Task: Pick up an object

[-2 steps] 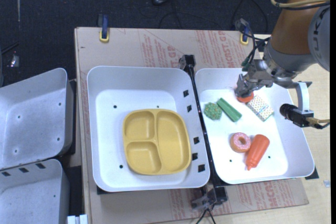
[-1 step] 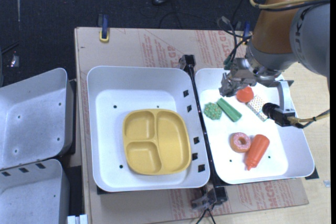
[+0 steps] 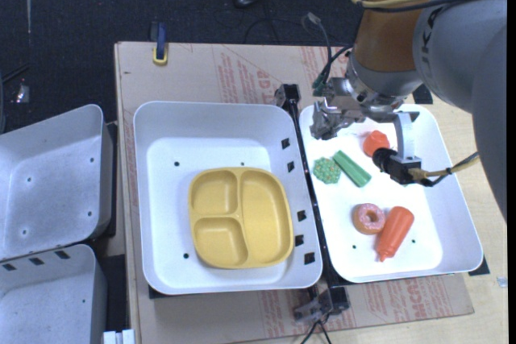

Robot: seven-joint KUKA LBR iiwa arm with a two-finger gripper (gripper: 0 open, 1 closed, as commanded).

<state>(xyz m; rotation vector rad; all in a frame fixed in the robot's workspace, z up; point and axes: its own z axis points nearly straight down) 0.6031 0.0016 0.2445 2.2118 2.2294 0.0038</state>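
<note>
Two white bins sit side by side on a cardboard-covered bench; the left bin (image 3: 153,173) holds a yellow divided tray (image 3: 240,217) lying flat near its middle; the right bin (image 3: 451,246) holds the small items. The arm (image 3: 451,20) reaches in from the right, its orange band over the right bin's far edge; the gripper (image 3: 329,123) hangs over that bin's far left corner, just above the floor, and whether it is apart or together I cannot tell; nothing shows clamped in it. A green stick (image 3: 351,168) lies at a slant near the gripper, touching a green knobbly ball (image 3: 326,170) on its left; a red piece (image 3: 375,143) lies just beyond the stick, partly behind a black fitting with a cable; nearer the front, a pink doughnut (image 3: 369,217) rests against a carrot (image 3: 393,232).
</note>
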